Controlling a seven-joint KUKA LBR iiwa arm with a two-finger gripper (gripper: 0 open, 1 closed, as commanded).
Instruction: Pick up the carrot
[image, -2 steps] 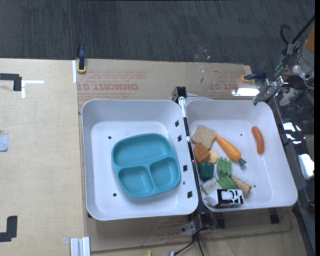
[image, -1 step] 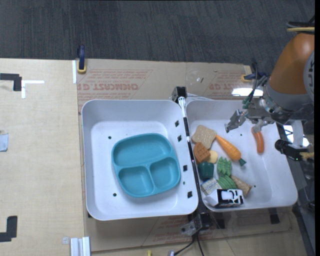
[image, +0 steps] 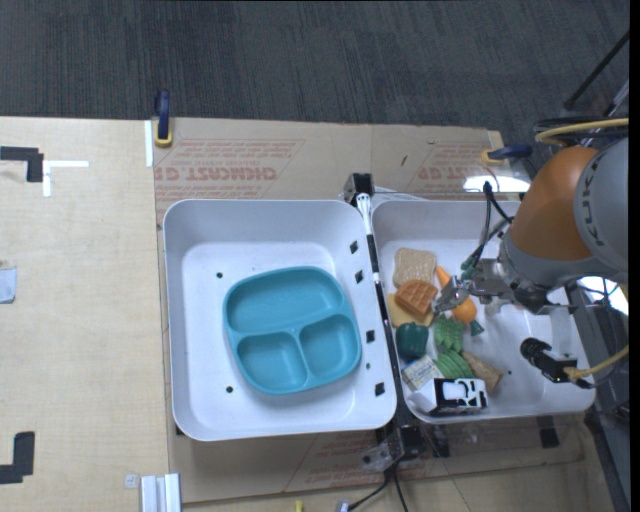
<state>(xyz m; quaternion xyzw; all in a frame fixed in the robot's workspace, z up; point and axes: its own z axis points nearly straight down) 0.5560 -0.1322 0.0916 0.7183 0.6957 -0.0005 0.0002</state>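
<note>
The carrot lies in the right bin, just beside the hand (whether it is open cannot be told). Probably light, stiff and slick plastic, it seems best pinched across its thick middle.

Bright even light, sharp, slight glare.

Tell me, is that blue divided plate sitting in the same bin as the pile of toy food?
No, the blue plate lies in the left bin, while the toy food is in the right bin.
</note>
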